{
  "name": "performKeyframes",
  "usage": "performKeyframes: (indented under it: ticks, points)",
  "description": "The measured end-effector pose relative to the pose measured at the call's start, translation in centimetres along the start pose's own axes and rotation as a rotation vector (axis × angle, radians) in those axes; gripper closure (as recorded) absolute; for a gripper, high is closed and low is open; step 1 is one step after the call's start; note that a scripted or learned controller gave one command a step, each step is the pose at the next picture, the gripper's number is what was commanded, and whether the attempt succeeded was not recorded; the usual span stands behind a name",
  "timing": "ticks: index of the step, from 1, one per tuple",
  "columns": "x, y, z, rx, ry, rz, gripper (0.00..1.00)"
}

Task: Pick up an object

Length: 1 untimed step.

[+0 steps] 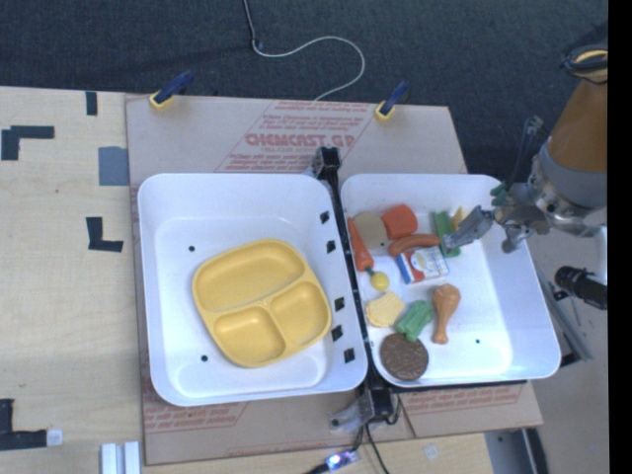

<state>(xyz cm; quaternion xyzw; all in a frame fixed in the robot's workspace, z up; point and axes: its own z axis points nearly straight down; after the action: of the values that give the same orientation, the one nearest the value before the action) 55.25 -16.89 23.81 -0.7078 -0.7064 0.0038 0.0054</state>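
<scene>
The gripper [472, 227] is held low over the right bin [513, 309], near its far right edge, beside a green toy [449, 227]. Whether its jaws are open cannot be told. The toy foods are crowded at the bin's left side, so a pick seems prepared.

A robotics lab was indicated: two white bins [158, 265] were clamped to cardboard [296, 141] on a table [59, 294], cable [306, 47] at twelve o'clock.
</scene>
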Motion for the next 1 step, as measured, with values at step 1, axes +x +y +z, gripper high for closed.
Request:
performKeyframes:
  ticks: [1]
  points:
    - [0.02, 0.24, -0.61, -0.011, -0.002, -0.003, 0.00]
